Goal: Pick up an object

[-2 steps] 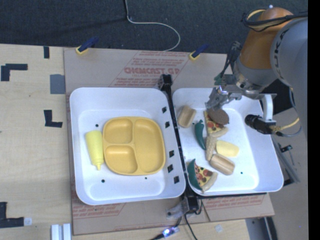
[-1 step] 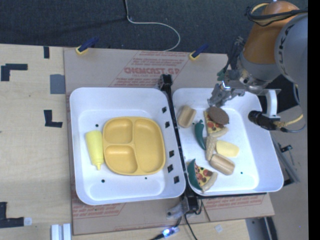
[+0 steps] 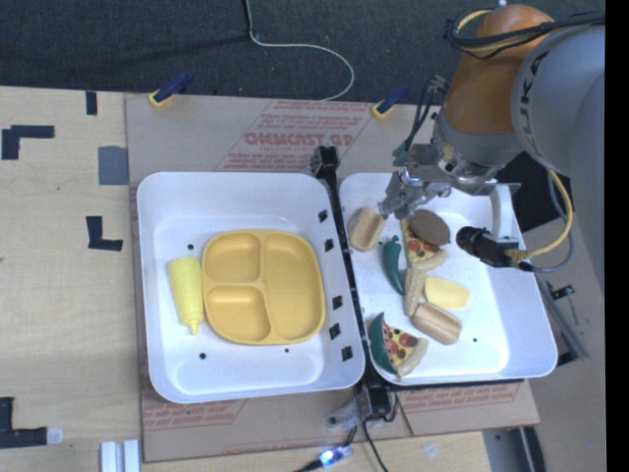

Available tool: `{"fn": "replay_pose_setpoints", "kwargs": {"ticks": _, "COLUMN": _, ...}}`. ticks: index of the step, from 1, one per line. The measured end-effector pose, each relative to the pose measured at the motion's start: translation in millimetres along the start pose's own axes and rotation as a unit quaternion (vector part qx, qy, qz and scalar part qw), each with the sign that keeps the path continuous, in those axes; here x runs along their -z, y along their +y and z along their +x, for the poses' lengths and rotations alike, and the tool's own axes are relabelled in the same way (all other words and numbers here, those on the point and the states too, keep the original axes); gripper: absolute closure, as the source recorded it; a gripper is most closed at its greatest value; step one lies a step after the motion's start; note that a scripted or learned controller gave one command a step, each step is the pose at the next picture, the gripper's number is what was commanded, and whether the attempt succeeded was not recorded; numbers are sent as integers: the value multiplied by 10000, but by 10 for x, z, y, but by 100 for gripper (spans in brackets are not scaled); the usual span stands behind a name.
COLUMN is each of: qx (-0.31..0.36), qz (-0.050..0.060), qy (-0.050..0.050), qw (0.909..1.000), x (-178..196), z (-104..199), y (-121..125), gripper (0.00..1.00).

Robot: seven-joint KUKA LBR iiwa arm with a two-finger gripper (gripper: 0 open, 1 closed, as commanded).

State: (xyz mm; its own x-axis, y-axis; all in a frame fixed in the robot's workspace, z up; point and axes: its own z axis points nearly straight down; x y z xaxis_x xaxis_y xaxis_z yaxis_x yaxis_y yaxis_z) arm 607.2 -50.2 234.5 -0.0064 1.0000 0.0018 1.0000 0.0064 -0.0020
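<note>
My gripper (image 3: 405, 198) hangs over the back of the right bin (image 3: 511, 352), its metal fingers pointing down just above and beside a brown round cookie (image 3: 428, 227). Left of it lies a tan bread piece (image 3: 366, 228). In front are a green pepper (image 3: 393, 264), a pizza slice (image 3: 423, 254), a yellow cheese block (image 3: 447, 292), a bread roll (image 3: 435, 323) and a second pizza slice (image 3: 396, 344). Nothing shows between the fingers.
The left bin (image 3: 167, 362) holds a yellow divided plate (image 3: 263, 285) and a yellow squeeze bottle (image 3: 186, 289). A black clamp (image 3: 325, 160) sits where the bins meet at the back. A black cylinder on the arm (image 3: 484, 244) overhangs the right bin.
</note>
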Motion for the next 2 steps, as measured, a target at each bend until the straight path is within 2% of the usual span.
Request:
{"fn": "replay_pose_setpoints", "kwargs": {"ticks": 1, "qx": -3, "qz": 14, "qy": -2, "qw": 10000, "x": -149, "z": 510, "y": -192, "gripper": 100}}
{"fn": "replay_pose_setpoints", "kwargs": {"ticks": 2, "qx": 2, "qz": 4, "qy": -3, "qw": 10000, "x": -33, "z": 1023, "y": -330, "gripper": 100}}
